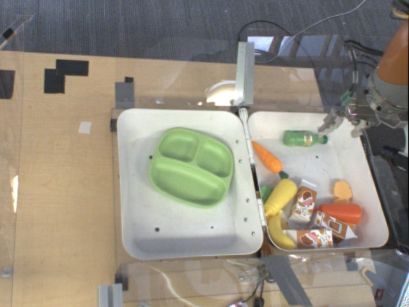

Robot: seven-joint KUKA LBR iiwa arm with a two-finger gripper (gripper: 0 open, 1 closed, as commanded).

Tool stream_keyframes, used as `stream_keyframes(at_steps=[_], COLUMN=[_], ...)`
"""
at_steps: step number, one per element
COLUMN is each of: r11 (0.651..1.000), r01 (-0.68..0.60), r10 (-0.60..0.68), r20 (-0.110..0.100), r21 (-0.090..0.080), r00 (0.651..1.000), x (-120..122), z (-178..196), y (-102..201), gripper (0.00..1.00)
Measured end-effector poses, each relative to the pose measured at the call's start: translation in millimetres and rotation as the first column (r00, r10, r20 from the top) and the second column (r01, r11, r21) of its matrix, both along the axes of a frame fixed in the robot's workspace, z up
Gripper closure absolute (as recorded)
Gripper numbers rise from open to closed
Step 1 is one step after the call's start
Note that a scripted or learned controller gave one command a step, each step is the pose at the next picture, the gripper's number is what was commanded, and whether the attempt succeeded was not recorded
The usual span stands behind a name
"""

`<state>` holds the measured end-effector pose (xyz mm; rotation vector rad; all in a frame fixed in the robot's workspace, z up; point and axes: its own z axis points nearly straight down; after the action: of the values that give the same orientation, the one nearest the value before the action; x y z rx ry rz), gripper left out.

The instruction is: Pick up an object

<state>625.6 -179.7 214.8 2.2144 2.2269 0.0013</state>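
Progress: basically zero so far, as far as I can judge. Nothing is lifted, every item lies in a bin.

Tool: the tool (343,121) hangs over the far right corner of the right bin (378,197), fingers spread apart with nothing between them, so open and empty.

Arm: grey body with the orange band (396,59) pokes in at the upper right, above the bin's back rim.

Closest candidate: green bottle (305,138) lying on its side near the back of the right bin, just beside the tool and a bit to the left of it. Not touching, looks like.

Other options: carrot (267,157) slanted next to the divider, yellow bottle (280,197) below it, banana (280,233) at the front edge, small cartons (304,204) bunched together, red pepper-ish thing (342,212), little orange piece (342,190).

Left bin: left bin (137,238) holds a green divided plate (191,166) and that's it.

Still to do: everything really. Get over an object, go down, close on it, lift.

My guess: the green bottle is the easy pick since it sits apart from the pile. The front clutter looks like a recipe for a miss.
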Motion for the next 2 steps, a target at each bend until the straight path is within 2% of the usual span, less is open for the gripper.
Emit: stream_keyframes(at_steps=[1,2], r11=[0.999,0.980], r01=[0.048,0.198], r10=[-0.048,-0.198], r20=[-0.002,0.000], r21=[0.001,0.001], r00=[0.999,0.980], x=[21.7,-18.2], z=[-98.0,-64.0], y=[49.2,1.7], gripper=[0.00,0.00])
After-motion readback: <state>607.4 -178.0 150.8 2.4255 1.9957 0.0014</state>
